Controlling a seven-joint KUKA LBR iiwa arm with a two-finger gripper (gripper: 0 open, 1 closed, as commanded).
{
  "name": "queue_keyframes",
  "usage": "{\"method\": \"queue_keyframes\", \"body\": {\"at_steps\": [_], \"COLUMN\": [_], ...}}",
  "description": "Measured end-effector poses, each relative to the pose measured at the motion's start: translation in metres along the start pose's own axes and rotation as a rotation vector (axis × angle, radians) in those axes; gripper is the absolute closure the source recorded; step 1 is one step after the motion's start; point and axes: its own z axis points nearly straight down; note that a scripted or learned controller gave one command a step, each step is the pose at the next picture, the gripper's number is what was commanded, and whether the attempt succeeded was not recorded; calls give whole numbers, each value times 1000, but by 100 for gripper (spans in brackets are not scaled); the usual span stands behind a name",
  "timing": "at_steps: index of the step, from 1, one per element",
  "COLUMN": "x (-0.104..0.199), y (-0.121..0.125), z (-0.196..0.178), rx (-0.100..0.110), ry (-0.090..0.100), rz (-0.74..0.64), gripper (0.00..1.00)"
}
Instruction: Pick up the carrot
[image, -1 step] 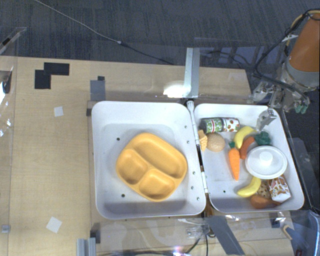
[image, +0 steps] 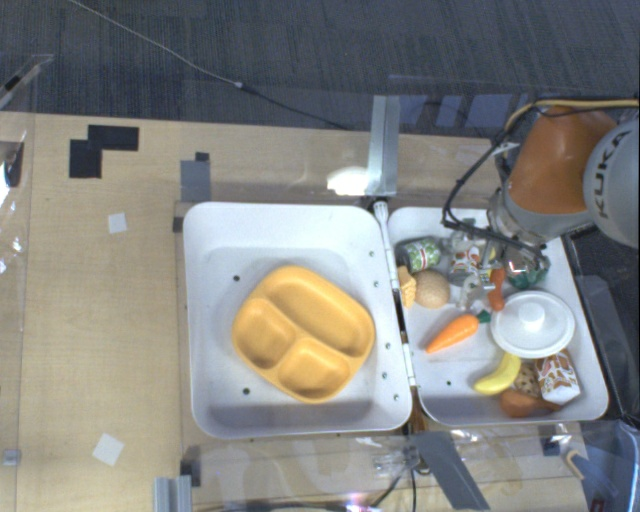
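The carrot (image: 453, 332) lies in the right bin (image: 590, 400), below and a little left of the hand (image: 487, 268), well clear of it. Its long axis runs on a slant, the green-tipped thick end up toward the white round lid (image: 533, 322), the narrow tip down-left toward the wall between the bins. Bare bin floor lies below and left of it; a potato (image: 432, 290) sits just above it, and a banana (image: 499, 375) lies lower right. The arm (image: 550, 165) comes in from the upper right, orange band over the bin's far corner, wrist bent down among the clutter at the bin's top; whether the fingers are apart or together I cannot tell. The left bin (image: 205, 330) holds a yellow divided plate (image: 303, 331).
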Motion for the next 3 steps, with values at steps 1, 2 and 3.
{"method": "queue_keyframes", "body": {"at_steps": [1, 2, 3], "x": [78, 122, 140], "y": [43, 58, 48], "z": [8, 7, 7], "rx": [0, 2, 2], "ry": [-1, -7, -9], "rz": [21, 49, 55], "gripper": [0, 0, 0]}}
